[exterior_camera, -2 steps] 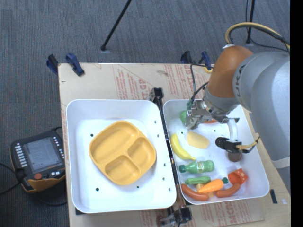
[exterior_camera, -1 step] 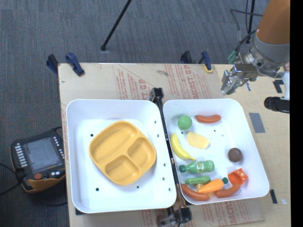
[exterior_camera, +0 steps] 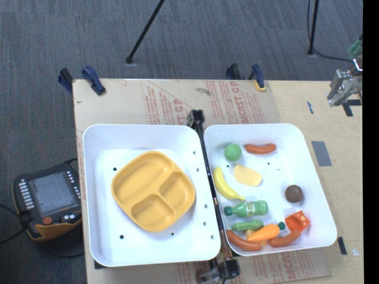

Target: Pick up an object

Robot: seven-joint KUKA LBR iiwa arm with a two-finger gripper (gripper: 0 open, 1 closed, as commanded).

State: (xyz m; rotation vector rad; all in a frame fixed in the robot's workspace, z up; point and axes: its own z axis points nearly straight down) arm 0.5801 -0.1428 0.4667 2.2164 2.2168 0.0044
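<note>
The right bin holds several toy foods. Among them are a green ball, a sausage, a yellow cheese wedge, a banana, a brown ball, a green bottle, a carrot and a red carton. My gripper hangs at the far right, beyond the right bin's back corner and well apart from every object. Nothing is in its grasp.
A yellow divided plate lies in the left bin. Blue clamps grip the bench's back edge. A teach pendant lies on the floor at left. Tripod legs stand behind the bench.
</note>
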